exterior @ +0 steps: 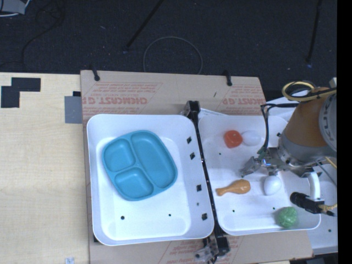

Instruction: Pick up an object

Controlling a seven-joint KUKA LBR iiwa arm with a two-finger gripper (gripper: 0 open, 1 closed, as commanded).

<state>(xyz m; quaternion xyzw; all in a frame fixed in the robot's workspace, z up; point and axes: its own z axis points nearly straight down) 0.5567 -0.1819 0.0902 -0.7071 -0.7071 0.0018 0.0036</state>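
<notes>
A blue 3-compartment tray [139,164] lies in the left white bin [104,224], on cardboard [165,95].

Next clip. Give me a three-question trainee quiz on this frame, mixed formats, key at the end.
1. True or false: the blue tray lies in the left bin.
2. Which thing sits nearest the right bin's front corner? A) red ball B) green ball C) orange drumstick
3. Fill in: the gripper hangs over the ____ bin.

Key: 1 true; 2 B; 3 right.
</notes>
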